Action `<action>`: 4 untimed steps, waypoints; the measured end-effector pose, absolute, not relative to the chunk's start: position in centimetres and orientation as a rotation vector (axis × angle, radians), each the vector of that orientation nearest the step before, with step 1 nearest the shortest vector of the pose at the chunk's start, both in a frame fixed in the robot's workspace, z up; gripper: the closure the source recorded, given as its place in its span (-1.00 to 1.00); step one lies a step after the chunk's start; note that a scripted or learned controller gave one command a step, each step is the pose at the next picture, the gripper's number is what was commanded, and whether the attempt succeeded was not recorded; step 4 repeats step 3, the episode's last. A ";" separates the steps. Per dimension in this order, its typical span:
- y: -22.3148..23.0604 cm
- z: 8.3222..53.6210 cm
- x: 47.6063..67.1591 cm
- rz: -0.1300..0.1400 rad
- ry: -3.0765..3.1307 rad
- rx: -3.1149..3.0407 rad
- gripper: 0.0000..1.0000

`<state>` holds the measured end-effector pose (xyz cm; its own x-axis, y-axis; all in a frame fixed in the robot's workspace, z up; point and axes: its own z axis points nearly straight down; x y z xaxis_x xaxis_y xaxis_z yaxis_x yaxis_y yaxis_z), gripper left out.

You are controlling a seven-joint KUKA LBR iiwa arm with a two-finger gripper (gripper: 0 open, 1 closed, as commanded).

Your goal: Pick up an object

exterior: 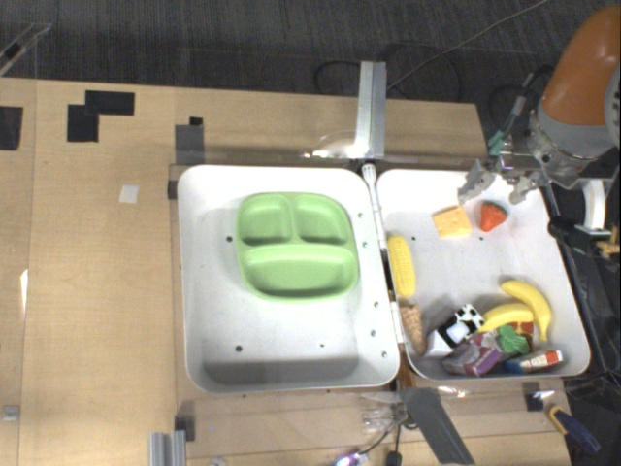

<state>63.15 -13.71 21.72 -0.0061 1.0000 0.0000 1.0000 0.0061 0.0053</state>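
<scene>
The pincer (498, 184), fingers spread and holding nothing, hangs just above the small red strawberry-shaped toy (493, 216); the yellow cheese wedge (451, 222) lies leftward.

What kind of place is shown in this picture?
Probably a robotics lab test bench: a KUKA arm's gripper hangs over two white bins, one with a green divided plate, the other with toy food like a banana.
</scene>
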 end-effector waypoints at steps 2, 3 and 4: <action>-15.2 10.2 66.7 0.016 2.361 2.049 1.00; -6.8 18.8 67.1 0.009 2.389 2.031 1.00; -6.8 18.8 67.1 0.009 2.389 2.031 1.00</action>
